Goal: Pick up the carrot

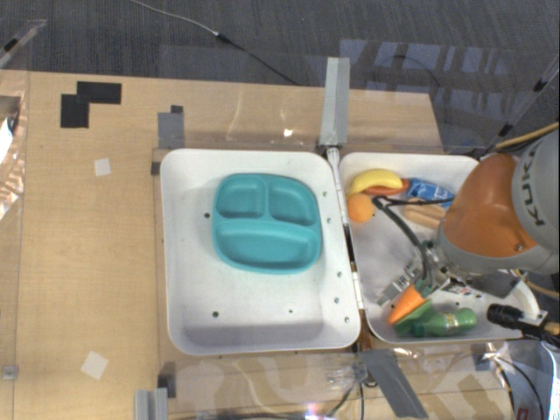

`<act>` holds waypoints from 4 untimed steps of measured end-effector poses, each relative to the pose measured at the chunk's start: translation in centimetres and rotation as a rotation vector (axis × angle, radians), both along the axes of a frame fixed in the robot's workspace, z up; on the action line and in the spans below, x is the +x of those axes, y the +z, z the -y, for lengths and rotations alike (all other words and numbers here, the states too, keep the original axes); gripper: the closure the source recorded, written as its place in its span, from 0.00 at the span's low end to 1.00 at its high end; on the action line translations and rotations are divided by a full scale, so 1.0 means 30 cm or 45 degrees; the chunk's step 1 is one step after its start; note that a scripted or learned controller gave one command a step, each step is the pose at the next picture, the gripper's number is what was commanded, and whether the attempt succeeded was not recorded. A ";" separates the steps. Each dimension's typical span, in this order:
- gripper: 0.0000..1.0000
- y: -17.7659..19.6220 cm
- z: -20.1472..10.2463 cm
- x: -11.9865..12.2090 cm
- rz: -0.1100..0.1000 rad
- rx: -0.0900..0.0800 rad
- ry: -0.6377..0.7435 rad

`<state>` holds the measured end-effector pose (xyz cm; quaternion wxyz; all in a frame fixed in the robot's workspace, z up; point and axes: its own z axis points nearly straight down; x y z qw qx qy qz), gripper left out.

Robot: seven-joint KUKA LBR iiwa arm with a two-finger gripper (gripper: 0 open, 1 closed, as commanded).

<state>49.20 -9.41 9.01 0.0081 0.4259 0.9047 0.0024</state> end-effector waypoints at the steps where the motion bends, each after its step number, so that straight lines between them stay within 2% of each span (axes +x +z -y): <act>1: 1.00 0.043 -0.003 0.014 0.015 -0.001 0.009; 2: 1.00 0.324 -0.215 0.061 -0.007 0.008 -0.184; 3: 0.00 0.319 -0.208 0.058 -0.010 0.005 -0.189; 4: 0.00 0.240 -0.004 0.013 -0.013 -0.001 0.175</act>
